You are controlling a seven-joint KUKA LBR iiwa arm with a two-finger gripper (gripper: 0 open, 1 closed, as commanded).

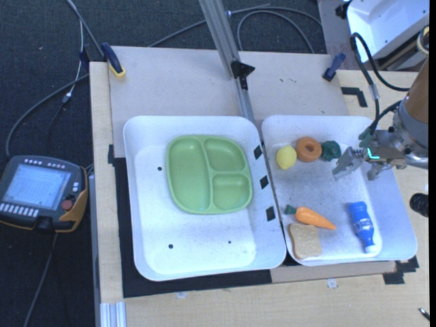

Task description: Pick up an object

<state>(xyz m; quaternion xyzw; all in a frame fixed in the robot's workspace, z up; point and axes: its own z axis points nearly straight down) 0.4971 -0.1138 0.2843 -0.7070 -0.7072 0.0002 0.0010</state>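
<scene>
The right bin [402,251] holds a yellow lemon [286,157], an orange doughnut [308,149], a dark green piece [331,149], an orange carrot [313,216], a slice of toast [304,240] and a blue bottle [361,225]. My gripper [360,165] hangs over the right part of this bin, just right of the green piece and above the bottle. Its two grey fingers [345,163] are spread apart with nothing between them.
The left bin [146,251] holds a green divided plate [208,174]. A metal pole [225,33] rises between the bins at the back. A teach pendant [41,193] lies off the bench to the left. Blue clamps [114,61] sit at the bench's back corners.
</scene>
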